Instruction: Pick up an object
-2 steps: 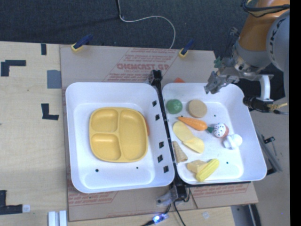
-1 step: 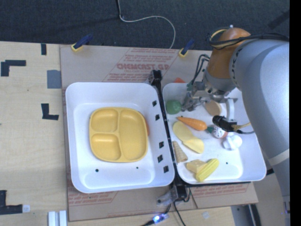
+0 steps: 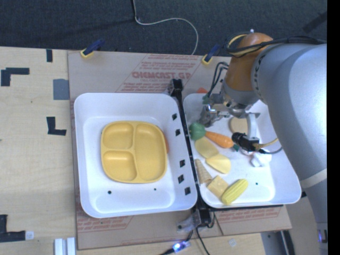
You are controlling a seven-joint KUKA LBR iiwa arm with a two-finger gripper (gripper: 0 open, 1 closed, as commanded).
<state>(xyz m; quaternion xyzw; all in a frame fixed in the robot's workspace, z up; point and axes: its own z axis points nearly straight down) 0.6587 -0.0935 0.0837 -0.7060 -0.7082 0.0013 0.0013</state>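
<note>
My gripper [image 3: 211, 114] hangs over the back of the right bin [image 3: 281, 187], just above and right of a toy carrot [image 3: 214, 137] with a green top. The arm's orange band and grey body cover the bin's far right part. Nearer the front of the bin lie pale yellow food pieces [image 3: 212, 155], a cone-like piece [image 3: 202, 170] and a corn cob [image 3: 234, 190]. Nothing shows between the gripper's tips.
The left bin [image 3: 90, 195] holds a yellow divided plate [image 3: 133, 151]. A black divider with clips [image 3: 183, 142] runs between the bins. A cable [image 3: 159, 21] trails over the dark floor behind the bench. Blue-yellow clamps [image 3: 91, 48] sit at the board's back edge.
</note>
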